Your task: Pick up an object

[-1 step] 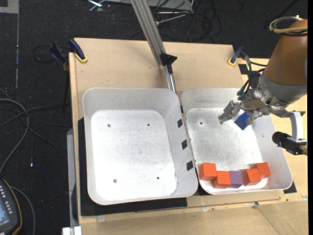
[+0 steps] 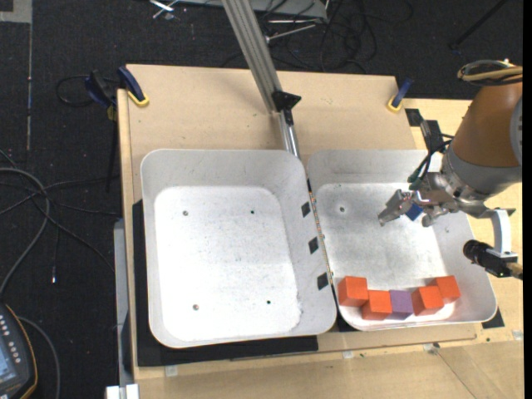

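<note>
The worktop [image 2: 208,110] is flat, pale brown board. On the left of the picture sits the left bin [image 2: 166,173], white and shallow with round corners and tiny dark specks on its floor. Next to it, touching side by side, is the right bin [image 2: 349,169], the same kind.

Along the bottom edge of the right bin lies a row of small blocks. They look hard, with flat faces and sharp corners. From left to right: an orange block [image 2: 353,290], another orange one, a purple block [image 2: 401,302] in the middle, then two more orange ones. The row runs left to right.

The hand [image 2: 405,209] hangs over the upper right part of the right bin. I cannot tell if it is apart or together, and I see no block in it. The blocks lie below it in the picture, toward the bottom edge, well apart. I think the hand must go down that way to reach one.
</note>
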Robot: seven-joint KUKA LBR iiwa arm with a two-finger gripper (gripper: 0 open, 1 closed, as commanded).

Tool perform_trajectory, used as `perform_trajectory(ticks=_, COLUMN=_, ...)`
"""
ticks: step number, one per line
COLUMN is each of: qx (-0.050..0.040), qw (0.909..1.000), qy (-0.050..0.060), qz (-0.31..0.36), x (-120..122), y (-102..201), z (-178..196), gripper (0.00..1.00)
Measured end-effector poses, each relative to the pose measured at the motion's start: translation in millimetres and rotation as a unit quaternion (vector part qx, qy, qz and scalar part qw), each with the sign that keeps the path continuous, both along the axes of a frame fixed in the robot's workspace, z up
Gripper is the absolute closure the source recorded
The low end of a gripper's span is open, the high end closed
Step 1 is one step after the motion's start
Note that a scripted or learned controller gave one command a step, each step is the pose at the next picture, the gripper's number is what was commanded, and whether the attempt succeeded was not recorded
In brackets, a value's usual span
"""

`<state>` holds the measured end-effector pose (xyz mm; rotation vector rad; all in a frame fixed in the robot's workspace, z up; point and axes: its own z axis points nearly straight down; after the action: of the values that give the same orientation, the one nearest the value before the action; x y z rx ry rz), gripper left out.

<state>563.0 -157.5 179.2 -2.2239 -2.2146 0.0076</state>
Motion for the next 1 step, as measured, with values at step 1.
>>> perform_trajectory(ticks=1, qx=-0.0007, qw=1.0, qy=-0.003, qz=0.002, x=42.9, y=-33.9, z=-88.0, gripper=0.0)
